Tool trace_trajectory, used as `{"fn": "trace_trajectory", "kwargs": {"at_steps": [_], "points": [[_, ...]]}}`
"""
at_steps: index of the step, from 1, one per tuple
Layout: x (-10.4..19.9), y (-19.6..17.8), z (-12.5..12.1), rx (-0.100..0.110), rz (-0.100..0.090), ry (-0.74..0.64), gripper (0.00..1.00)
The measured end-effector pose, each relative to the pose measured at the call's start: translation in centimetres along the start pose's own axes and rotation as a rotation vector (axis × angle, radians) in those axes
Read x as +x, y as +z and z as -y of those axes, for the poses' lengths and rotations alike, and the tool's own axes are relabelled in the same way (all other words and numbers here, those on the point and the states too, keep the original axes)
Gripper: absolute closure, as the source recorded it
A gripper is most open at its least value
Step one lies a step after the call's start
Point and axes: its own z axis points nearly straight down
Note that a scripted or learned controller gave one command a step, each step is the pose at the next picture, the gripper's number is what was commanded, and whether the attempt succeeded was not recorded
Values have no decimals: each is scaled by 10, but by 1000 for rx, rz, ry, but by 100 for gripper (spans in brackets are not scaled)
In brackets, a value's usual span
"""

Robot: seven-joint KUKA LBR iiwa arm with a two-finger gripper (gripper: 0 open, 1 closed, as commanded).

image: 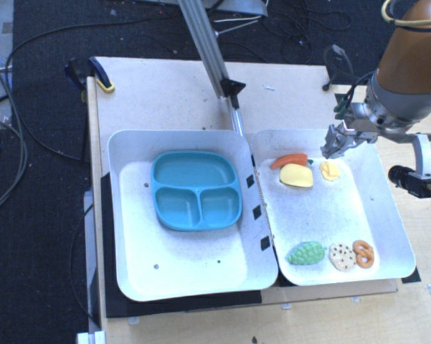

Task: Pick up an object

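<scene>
The grey two-finger gripper [335,147] hangs over the far end of the right white bin [387,213], its tip just above the small pale-yellow toy piece [330,170], though from up here I cannot tell how it is set, and nothing shows in its grasp, so the pick looks yet to be made. Close by lie the yellow rounded toy food [297,175] and orange carrot-like piece [290,160]; the green bumpy cluster [305,253], speckled cookie [341,256] and brown pretzel [363,253] sit along the near end, and the blue divided plastic tray [196,190] rests in the left white bin [129,264]. No labels or writing can be read.
</scene>
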Motion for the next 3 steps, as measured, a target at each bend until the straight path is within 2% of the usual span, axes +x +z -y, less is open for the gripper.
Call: {"fn": "trace_trajectory", "kwargs": {"at_steps": [2,3], "points": [[110,-2,20,8,-3,-4,100],[164,13,19,9,-2,-4,100]]}}
